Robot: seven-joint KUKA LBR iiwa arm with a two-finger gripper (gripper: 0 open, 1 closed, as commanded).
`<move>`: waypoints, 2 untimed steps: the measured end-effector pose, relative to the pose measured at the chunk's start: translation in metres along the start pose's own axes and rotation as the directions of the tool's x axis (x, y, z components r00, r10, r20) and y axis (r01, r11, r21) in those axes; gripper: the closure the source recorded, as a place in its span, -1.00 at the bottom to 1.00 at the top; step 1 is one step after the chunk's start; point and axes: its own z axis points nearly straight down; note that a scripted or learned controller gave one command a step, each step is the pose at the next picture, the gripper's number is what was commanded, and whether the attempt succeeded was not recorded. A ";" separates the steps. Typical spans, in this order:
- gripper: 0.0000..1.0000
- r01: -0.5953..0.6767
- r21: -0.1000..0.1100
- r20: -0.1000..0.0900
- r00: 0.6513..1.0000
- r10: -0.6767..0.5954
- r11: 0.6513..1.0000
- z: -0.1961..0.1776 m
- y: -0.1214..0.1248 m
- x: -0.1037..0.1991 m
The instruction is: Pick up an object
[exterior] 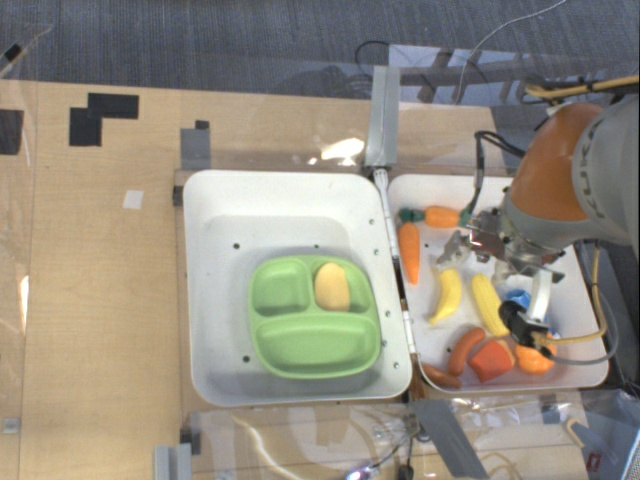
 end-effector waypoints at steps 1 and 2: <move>-1.00 0.018 -0.002 0.002 1.000 -0.018 1.000 0.001 -0.020 -0.068; -1.00 0.190 -0.013 0.005 0.982 -0.190 0.982 0.045 -0.029 -0.004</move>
